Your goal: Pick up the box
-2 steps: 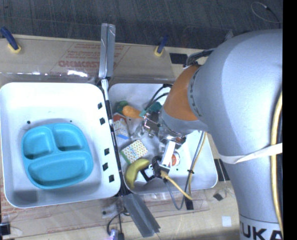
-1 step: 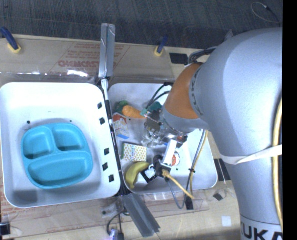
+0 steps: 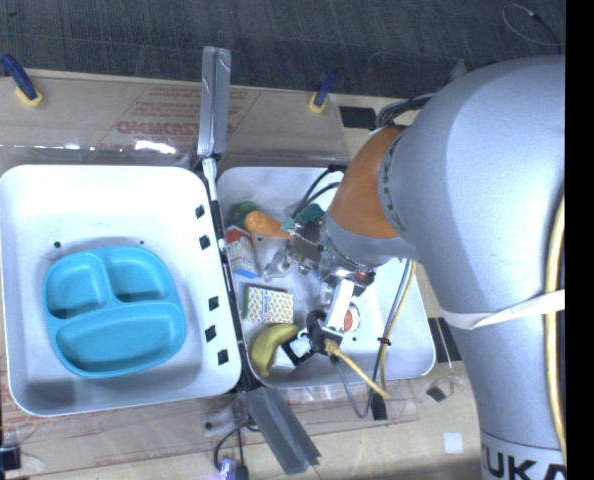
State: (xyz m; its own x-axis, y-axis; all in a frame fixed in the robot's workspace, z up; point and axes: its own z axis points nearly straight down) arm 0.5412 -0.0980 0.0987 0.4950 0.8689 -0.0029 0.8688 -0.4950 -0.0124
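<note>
In the right bin point(image 3: 407, 353), a small white box with red print point(image 3: 239, 255) lies against the left wall. A flat square packet with a green and yellow pattern point(image 3: 269, 303) lies just below it. My gripper point(image 3: 295, 251) hangs low over the bin's middle, right of the red-print box and above the patterned packet. The wrist and its fittings hide the fingertips. I see nothing held.
A banana point(image 3: 268, 346) lies at the right bin's front left corner. An orange carrot-like piece point(image 3: 265, 224) and a green item point(image 3: 243, 211) sit at the back. A round red and white thing point(image 3: 350, 319) shows under the wrist. The left bin point(image 3: 27, 198) holds a blue divided plate point(image 3: 113, 310).
</note>
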